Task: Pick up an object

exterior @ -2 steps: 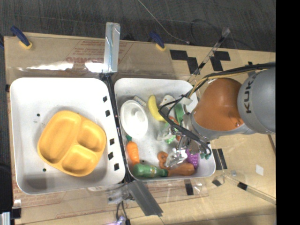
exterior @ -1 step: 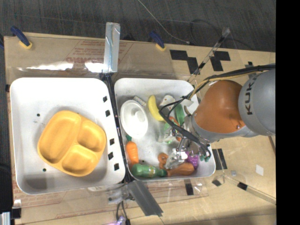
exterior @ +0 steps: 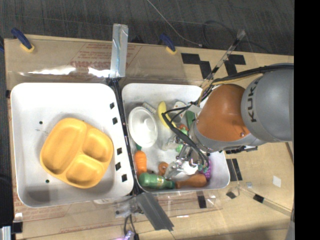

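Claw (exterior: 186, 163) over one carrot (exterior: 141, 161), one bowl (exterior: 143, 126).

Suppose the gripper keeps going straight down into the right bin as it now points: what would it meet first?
Probably the small white item just beneath the gripper, lying between the green bottle and the purple toy; depth is hard to judge from above.

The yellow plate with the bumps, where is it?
The yellow plate lies in the left bin, alone, across the divider from the white bowl.

Bench surface of brown cardboard (exterior: 65, 51), taped with black markers (exterior: 200, 64); dark grey carpet floor (exterior: 65, 6) beyond, crossed by a thin cable (exterior: 165, 19).
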`<state>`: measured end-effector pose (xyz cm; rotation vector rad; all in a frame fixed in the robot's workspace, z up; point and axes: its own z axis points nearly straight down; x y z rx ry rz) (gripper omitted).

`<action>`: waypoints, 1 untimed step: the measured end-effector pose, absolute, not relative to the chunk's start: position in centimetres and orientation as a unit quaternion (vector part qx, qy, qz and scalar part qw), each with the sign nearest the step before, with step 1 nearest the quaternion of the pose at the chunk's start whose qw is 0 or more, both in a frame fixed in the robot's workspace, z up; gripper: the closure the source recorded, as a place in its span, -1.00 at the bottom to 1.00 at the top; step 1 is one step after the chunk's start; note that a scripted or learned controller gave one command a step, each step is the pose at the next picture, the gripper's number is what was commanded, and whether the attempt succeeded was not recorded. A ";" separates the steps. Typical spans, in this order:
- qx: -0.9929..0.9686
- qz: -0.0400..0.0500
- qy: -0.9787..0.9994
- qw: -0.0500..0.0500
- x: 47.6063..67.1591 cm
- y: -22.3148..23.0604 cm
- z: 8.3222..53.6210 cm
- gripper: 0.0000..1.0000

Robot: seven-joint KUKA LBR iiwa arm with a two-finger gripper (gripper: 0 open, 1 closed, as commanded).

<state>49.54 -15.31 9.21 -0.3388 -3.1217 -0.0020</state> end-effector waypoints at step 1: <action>0.073 0.000 -0.997 -0.002 52.0 -21.0 9.3 -1.00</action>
